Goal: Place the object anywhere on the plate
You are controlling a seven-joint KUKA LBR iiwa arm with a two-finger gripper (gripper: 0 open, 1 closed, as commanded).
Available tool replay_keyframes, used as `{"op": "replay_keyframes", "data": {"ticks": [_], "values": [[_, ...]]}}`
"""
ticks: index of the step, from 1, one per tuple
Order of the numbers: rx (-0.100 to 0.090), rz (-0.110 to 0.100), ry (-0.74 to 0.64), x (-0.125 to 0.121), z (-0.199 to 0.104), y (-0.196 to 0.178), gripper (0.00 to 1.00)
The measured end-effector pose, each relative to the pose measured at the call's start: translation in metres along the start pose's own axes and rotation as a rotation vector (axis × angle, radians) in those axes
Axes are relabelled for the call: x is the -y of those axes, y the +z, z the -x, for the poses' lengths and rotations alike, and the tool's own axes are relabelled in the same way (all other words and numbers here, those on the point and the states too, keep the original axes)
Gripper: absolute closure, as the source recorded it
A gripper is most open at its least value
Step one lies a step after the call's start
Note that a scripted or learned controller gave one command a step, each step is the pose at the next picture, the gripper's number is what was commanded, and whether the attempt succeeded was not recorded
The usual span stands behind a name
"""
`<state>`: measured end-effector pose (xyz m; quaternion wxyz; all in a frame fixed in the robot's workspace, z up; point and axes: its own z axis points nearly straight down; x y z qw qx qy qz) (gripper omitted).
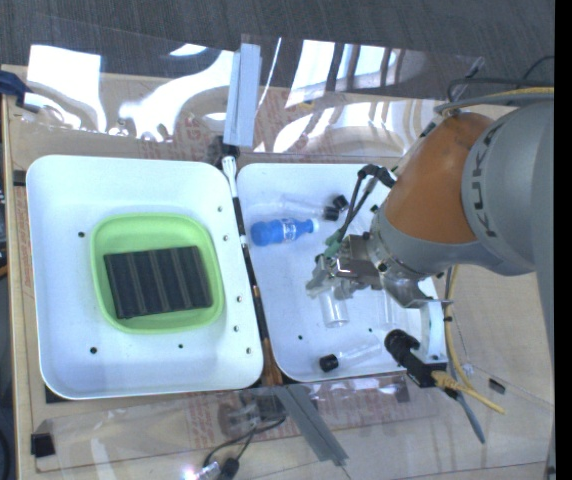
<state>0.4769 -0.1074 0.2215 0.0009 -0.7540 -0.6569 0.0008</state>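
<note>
Two bins side by side on my feed. The object looks like one of the small clear bottles in the right bin: the one with a blue body lies on its side near that bin's upper left, cap end pointing right. I can't tell for sure which bottle is the target. The plate is the green square dish in the left bin, dark ribbed insert in its middle, well apart from the bottles, with both bin walls between.

Other clutter in the right bin: a clear vial just below the gripper, another clear vial with a black cap near the bottom edge, a small black cap near the top by the cable.

Gripper sits over the middle of the right bin, right of the blue bottle and apart from it. Arm covers the bin's right side. I can't tell how the jaws stand; the wrist hardware hides them, and I see nothing clearly between them.
</note>
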Motion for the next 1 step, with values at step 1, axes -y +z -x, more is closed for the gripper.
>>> {"op": "replay_keyframes", "data": {"ticks": [1], "values": [[0.0,0.0,0.0,0.0,0.0001,0.0,0.0]]}}
